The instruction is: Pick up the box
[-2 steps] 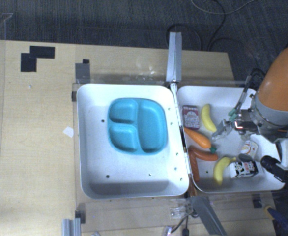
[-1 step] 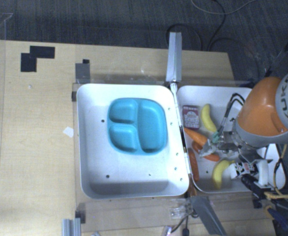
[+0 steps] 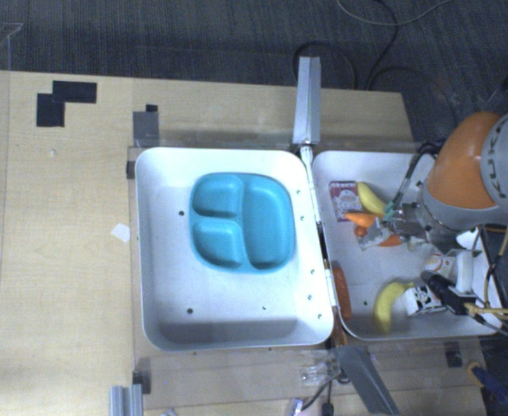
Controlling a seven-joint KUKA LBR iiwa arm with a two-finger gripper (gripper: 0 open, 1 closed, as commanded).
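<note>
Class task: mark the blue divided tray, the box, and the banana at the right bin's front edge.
blue divided tray (image 3: pixel 241 220), camera view, centre ridge.
box (image 3: pixel 344 199), camera view, its printed top face.
banana (image 3: pixel 386 304), camera view, middle of its curve.

The arm (image 3: pixel 484 176) is rounded grey with a broad orange band; thin black cables trail beside its wrist.

Box (image 3: pixel 344 199) hemmed — banana (image 3: pixel 371 199), carrot (image 3: pixel 359 220) beside
</note>
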